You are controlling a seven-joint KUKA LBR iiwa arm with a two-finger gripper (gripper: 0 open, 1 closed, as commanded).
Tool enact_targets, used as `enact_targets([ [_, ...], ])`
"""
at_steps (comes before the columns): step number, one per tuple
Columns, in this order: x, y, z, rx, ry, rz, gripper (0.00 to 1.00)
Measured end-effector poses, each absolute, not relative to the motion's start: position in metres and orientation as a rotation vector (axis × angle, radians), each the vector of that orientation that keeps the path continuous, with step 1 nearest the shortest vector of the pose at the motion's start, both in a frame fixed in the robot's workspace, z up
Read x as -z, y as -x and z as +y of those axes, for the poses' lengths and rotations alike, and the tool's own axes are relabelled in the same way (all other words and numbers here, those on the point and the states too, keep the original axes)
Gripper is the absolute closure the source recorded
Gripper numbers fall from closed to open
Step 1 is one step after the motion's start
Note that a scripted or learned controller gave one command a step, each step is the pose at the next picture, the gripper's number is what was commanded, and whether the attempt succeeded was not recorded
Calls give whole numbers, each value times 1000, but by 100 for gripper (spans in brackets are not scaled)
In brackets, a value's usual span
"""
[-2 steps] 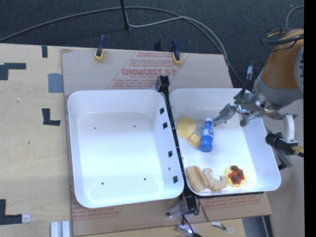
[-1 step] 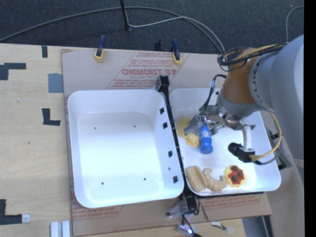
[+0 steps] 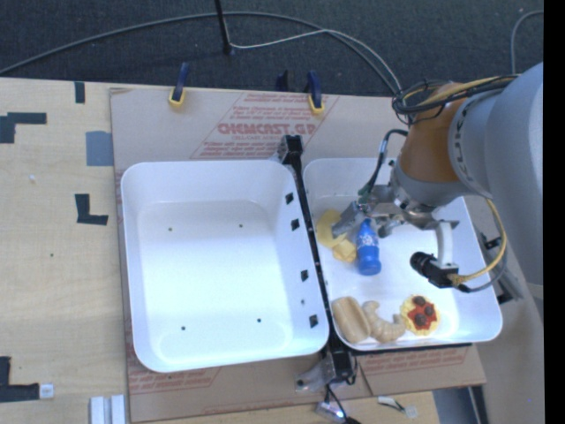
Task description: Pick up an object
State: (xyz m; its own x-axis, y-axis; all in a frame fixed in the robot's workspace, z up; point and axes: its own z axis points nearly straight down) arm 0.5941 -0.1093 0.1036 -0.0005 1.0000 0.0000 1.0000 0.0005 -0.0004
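In the right bin (image 3: 481,325), a blue bottle (image 3: 368,255) with a white cap lies near the middle. My gripper (image 3: 368,221) hangs right over the bottle's capped end. Its fingers are spread, one on each side of the cap, so the gripper is open. I cannot tell if the fingers touch the bottle. Yellow pieces (image 3: 332,230) lie just left of the bottle. Two pale bread-like items (image 3: 362,321) rest at the front of the bin. A small round tart with red topping (image 3: 420,314) sits to their right.
The left bin (image 3: 212,263) stands beside the right one, with a black-clipped divider wall (image 3: 305,246) between them. A black fitting with a yellow cable (image 3: 434,268) hangs from the arm over the right bin. The grey arm with its orange band (image 3: 433,144) covers the bin's back right.
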Motion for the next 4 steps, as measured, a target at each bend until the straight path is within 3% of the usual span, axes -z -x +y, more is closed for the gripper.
enact_targets([
  [4,-104,-594,-109,-1,2221,-2222,0],
])
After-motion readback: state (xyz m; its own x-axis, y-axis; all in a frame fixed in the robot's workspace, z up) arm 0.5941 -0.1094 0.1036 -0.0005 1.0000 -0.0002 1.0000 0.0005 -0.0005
